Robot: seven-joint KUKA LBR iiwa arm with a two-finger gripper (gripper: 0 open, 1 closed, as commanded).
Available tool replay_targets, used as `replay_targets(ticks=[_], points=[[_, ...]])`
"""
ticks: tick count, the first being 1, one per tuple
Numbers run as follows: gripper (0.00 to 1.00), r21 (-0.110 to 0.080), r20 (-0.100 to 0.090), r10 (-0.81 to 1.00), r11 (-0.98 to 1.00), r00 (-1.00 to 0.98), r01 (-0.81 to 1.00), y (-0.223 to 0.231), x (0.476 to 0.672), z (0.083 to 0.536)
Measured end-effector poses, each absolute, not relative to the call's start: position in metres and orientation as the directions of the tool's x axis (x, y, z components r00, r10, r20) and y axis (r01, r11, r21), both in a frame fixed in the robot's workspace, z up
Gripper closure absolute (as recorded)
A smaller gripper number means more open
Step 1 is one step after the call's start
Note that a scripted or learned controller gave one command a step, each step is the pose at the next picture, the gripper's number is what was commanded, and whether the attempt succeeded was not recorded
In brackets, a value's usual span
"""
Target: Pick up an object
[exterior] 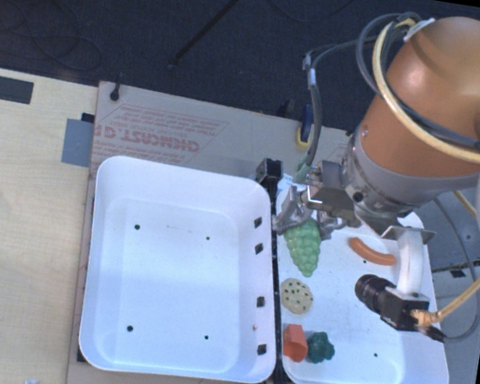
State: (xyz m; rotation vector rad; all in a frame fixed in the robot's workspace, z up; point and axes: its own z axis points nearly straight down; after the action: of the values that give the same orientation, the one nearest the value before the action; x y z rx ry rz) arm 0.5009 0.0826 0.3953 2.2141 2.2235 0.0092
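My gripper [310, 218] hangs over the upper left part of the right bin [373, 375], right above a light green bunch of grapes [304, 248]. The grapes sit just under the fingertips, and I cannot tell whether they are gripped. Below them lies a round beige cracker with dark dots [296, 295]. An orange-red block [294, 342] and a dark teal lump [320, 347] rest near the bin's front left corner. An orange sausage [371, 251] lies to the right of the gripper.
The left bin [100, 318] stands beside the right one, joined by black clips along the shared wall. A black camera unit [390, 302] on a white bracket hangs off the arm over the right bin. Cardboard lies under both bins.
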Motion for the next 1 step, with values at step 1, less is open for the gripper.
replay_targets(ticks=[1], points=[[1.00, -0.014, -0.003, 1.000, 0.005, -0.005, 1.000, 0.1426, 0.5148, 0.2657]])
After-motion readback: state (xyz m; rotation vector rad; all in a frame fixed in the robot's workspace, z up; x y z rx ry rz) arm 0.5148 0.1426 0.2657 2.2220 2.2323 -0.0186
